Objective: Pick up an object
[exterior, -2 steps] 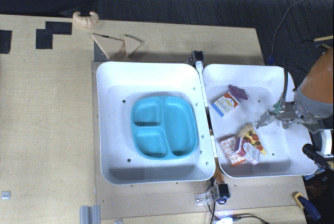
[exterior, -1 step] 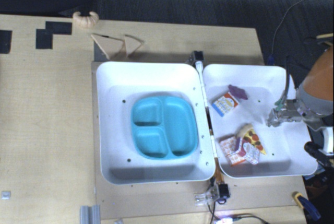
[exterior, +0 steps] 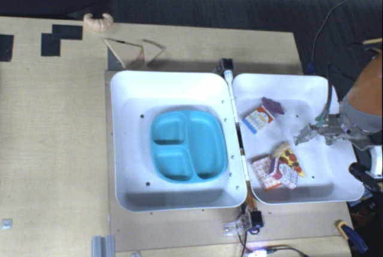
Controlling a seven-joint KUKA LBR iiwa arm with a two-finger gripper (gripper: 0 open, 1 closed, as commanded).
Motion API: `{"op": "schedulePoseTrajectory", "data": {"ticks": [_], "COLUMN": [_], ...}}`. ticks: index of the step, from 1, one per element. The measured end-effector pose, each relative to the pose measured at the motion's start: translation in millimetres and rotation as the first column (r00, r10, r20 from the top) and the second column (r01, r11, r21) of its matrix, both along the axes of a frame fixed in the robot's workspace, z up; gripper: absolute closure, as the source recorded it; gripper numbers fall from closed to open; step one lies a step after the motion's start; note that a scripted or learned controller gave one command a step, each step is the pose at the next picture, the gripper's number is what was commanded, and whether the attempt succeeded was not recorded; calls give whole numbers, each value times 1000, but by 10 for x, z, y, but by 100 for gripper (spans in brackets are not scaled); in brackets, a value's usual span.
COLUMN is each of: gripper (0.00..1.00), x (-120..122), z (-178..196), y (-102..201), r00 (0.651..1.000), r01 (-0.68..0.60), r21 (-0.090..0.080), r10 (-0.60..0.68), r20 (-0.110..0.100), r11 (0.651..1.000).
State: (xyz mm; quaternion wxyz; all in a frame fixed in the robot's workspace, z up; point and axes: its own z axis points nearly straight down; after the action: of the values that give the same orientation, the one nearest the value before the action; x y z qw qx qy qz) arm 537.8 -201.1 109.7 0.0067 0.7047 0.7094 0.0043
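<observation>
Objects for picking lie in the right bin: a small blue, white and orange carton beside a purple piece toward the far side, and, nearer the front wall, a red-and-white packet touching a yellow-and-red wedge and a banana-like piece. We see the gripper low over the bin floor, just right of the wedge; whether it touches anything, or how wide it stands, we cannot tell. The arm enters from the right edge, its orange band raised above the wrist. The left bin holds 1 blue 3-compartment tray
</observation>
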Motion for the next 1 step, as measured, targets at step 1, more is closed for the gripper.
{"op": "schedulePoseTrajectory", "data": {"ticks": [1], "gripper": [0], "x": [-486], "z": [-116], "y": [278], "r00": [1000], "r01": [6], "r21": [1], "r10": [-6], "r20": [-7], "r11": [1000]}}
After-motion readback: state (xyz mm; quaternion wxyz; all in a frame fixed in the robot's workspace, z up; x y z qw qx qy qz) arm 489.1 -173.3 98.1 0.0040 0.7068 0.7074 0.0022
